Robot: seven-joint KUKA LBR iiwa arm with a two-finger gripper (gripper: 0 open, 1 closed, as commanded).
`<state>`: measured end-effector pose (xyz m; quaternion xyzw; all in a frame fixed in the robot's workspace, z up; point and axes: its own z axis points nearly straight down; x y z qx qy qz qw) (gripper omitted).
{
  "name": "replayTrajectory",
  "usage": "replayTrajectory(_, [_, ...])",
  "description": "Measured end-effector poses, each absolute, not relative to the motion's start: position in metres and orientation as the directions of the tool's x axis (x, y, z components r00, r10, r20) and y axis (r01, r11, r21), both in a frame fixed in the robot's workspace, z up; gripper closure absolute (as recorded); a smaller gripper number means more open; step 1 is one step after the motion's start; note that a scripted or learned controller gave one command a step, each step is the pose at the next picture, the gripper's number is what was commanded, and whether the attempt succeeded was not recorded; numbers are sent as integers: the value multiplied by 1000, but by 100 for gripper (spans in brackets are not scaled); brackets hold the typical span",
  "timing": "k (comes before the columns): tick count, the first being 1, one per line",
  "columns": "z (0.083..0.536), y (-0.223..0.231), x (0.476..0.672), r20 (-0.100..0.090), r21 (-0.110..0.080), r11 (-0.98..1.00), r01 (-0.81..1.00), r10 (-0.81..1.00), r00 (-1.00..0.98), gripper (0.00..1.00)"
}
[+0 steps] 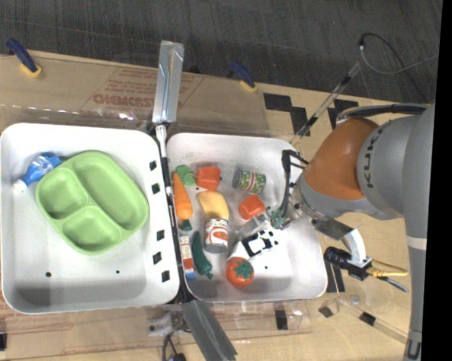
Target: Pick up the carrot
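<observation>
You've got the carrot lying lengthwise against the left wall of the right bin, i.e. toward the tabletop's mid-line, green top pointing to the far edge; smooth tapered orange plastic, w/ little room for a finger on the wall side. Gripper sits low mid-bin, apart from the carrot, btwn a glossy tomato and a small can; can't tell its state, and nothing visibly held.
</observation>
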<state>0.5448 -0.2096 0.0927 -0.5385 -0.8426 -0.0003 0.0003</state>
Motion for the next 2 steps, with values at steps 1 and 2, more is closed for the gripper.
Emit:
replayTrajectory(1, [103,-210,545,1,0,423,906,906,-423,100])
replayTrajectory(2, [210,-211,576,-3,2,403,915,915,-403,100])
